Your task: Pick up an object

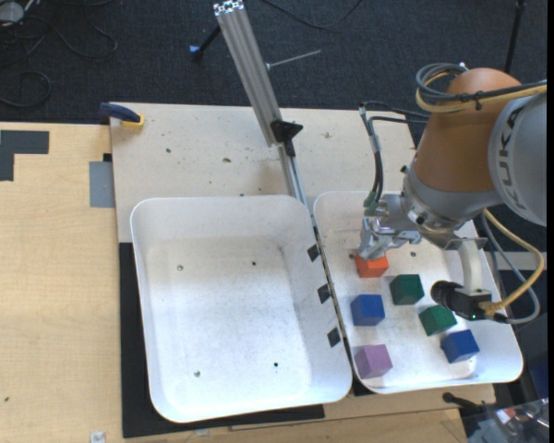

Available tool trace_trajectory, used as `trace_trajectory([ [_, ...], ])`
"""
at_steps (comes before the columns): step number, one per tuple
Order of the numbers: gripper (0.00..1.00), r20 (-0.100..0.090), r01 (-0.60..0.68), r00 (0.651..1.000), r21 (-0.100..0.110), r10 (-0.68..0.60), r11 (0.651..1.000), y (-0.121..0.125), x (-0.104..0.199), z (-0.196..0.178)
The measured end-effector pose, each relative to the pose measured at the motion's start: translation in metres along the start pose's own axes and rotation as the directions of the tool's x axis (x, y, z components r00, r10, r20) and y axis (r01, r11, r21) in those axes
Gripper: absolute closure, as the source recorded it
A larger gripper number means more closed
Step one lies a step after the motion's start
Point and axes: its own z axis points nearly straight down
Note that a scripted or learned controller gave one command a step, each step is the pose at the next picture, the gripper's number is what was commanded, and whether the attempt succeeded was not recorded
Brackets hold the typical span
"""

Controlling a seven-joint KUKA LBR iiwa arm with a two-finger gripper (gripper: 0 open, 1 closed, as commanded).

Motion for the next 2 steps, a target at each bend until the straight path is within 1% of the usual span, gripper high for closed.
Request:
trace_trajectory([
  [1,1.00,0.001,0.000,1.000,0.001,0.000,1.000,-0.014,0.054,0.012],
  [2,1.00,0.001,0.000,1.000,0.001,0.000,1.000,-0.025,0.102,0.017],
])
